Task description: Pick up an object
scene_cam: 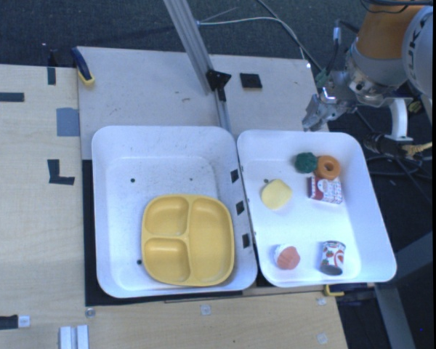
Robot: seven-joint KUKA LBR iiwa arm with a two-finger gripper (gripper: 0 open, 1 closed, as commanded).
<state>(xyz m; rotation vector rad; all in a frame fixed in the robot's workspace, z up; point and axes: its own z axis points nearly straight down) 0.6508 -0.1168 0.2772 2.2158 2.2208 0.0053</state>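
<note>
Hovering above the right bin's (pixel 363 195) far edge, claw (pixel 316 118) perhaps nothing in it, finger gap unreadable. Below it: green ball (pixel 304 162), donut (pixel 328 167), yellow lump (pixel 276 194).

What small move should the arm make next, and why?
Probably bring the gripper forward and down over the right bin. It sits above that bin's far rim, holding nothing, while the nearest objects, a green piece and an orange ring, lie just inside.

The gripper (pixel 316 116) hung just beyond the right bin's (pixel 372 195) far rim; a yellow tray (pixel 189 240) lay left of that bin.
</note>
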